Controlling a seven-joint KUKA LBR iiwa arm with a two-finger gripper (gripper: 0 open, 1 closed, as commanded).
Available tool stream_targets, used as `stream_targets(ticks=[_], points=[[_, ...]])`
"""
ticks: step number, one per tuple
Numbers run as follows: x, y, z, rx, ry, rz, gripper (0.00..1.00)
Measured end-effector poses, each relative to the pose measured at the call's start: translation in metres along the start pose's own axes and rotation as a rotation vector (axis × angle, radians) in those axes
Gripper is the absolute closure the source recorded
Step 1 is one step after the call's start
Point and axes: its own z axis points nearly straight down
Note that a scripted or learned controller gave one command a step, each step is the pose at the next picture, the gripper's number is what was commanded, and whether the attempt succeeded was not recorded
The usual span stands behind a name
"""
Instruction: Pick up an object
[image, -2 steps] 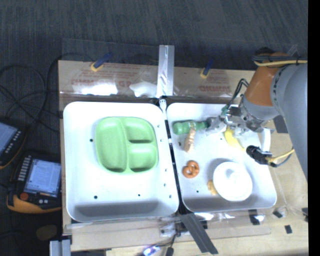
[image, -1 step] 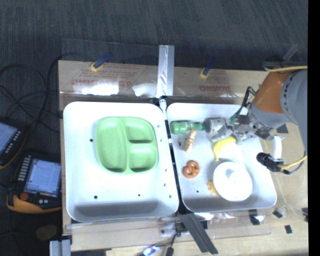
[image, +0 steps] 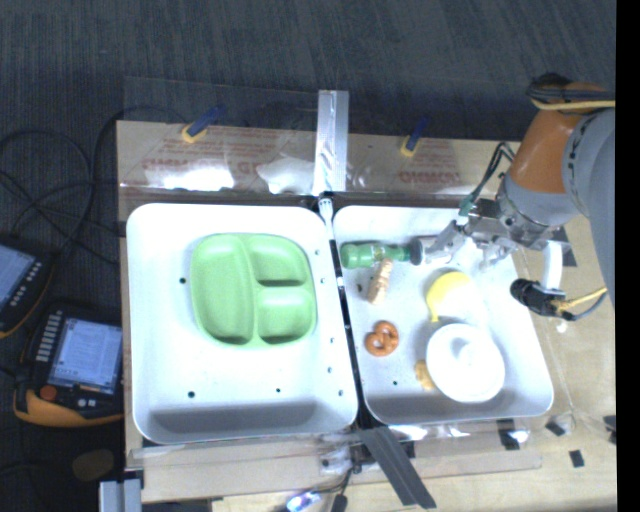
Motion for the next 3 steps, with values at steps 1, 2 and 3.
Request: stream_targets(ticks=[1,2,3], points=[[-0.016,-0.024,0.057,-0.003,0.001,-0.074,0.00],[-0.015,-0.024,0.049,-0.001,0.003,-0.074,1.00],[0.015,-0.014,-0.053,-0.001,-0.001,0.223,1.00]])
